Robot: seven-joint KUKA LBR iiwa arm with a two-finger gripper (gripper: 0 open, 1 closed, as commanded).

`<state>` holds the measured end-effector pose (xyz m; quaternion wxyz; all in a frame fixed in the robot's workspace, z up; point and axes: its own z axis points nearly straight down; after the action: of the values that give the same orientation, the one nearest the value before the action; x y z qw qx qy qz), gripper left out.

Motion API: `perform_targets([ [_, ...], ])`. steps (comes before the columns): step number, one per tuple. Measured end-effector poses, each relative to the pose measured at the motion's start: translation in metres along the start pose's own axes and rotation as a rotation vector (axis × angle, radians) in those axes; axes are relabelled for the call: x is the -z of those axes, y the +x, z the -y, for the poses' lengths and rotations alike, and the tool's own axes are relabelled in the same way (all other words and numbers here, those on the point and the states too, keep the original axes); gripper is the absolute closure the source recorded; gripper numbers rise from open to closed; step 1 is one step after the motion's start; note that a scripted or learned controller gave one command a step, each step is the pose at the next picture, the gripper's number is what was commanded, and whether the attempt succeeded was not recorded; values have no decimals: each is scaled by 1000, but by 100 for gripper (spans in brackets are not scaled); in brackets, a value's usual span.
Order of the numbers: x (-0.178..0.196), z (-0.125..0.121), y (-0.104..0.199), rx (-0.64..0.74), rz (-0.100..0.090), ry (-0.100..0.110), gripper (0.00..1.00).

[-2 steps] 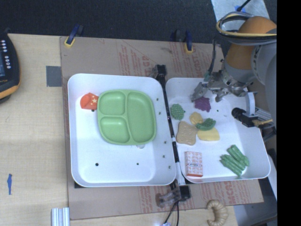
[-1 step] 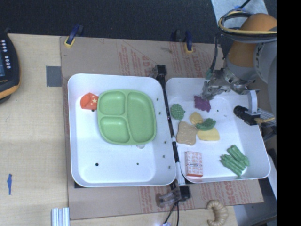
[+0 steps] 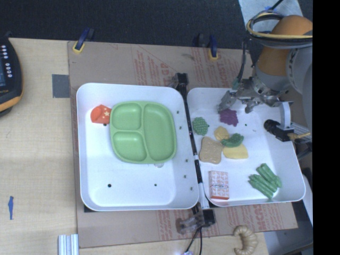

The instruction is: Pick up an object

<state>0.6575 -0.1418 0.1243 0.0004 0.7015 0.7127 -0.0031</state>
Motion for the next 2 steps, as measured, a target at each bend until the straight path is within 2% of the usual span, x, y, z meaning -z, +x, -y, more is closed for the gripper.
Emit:
perform_targets([
  [1,-34,2,2,-8,-4,3,0],
  [2,-21,1,1,-6,-4,2,100],
])
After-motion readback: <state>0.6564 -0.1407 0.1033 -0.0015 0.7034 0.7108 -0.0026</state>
